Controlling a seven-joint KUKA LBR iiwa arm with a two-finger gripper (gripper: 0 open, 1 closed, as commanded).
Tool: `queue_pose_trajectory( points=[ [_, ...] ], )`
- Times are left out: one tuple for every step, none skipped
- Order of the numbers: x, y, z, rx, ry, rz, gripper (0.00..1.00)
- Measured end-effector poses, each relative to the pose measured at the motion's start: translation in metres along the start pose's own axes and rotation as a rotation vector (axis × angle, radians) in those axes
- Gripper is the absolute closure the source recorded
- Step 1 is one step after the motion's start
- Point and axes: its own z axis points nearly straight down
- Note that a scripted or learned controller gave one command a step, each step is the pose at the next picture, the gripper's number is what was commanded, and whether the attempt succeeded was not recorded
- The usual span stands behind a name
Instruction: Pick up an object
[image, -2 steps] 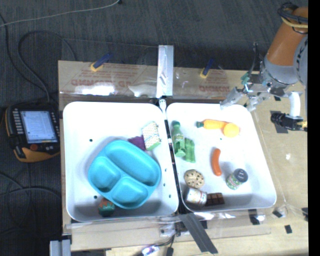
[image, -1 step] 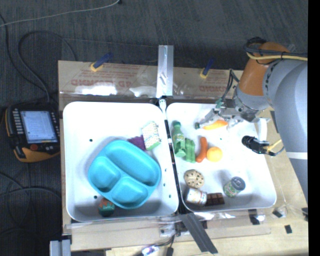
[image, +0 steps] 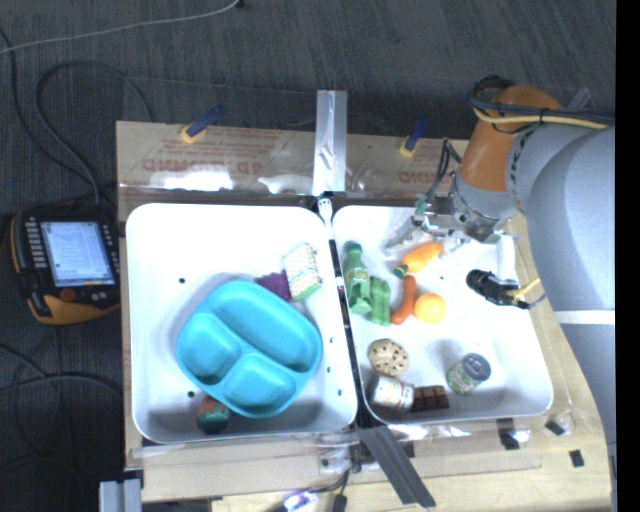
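Tool (image: 432, 228) sits at far end of right bin (image: 520, 350), right over orange carrot (image: 421, 256); you can't tell its state from here. Just nearer you: second carrot (image: 404, 299), orange ball (image: 430, 308), green toy (image: 377, 297), green bottle (image: 353, 262). Toward near rim: cookie (image: 387, 356), cup (image: 392, 393), chocolate bar (image: 432, 398), can (image: 467, 373). Left bin (image: 160, 240) holds blue 3-part tray (image: 249, 345), sponge (image: 302, 271), small ball (image: 211, 413).

Glossy blue plastic tray (image: 250, 345), smooth white plastic bins (image: 160, 290).
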Motion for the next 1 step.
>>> queue_pose_trajectory(
  points=[
    [-0.0001,0.0002,-0.0111,0.002,-0.002,-0.001,1.0]
  ],
)
